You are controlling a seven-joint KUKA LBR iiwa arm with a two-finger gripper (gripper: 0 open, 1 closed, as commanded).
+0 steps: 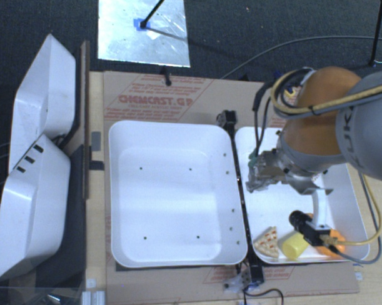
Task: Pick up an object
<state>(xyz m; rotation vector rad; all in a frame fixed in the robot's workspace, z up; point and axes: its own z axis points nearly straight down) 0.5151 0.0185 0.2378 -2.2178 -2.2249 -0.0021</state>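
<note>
Above the right bin (349, 185), the end effector (260, 176) hangs; its opening cannot be determined. Near and right of it lie a pizza slice (267, 242), a yellow block (294, 245) and an orange piece (333, 242).

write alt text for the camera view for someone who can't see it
A grey and orange robot arm reaches over the right white bin, which holds a pizza-slice toy, a yellow block and an orange item near its front edge. The left bin sits beside it.

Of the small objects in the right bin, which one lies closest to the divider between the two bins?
The pizza slice, a flat tan wedge. The yellow block and the orange object lie farther right.
</note>
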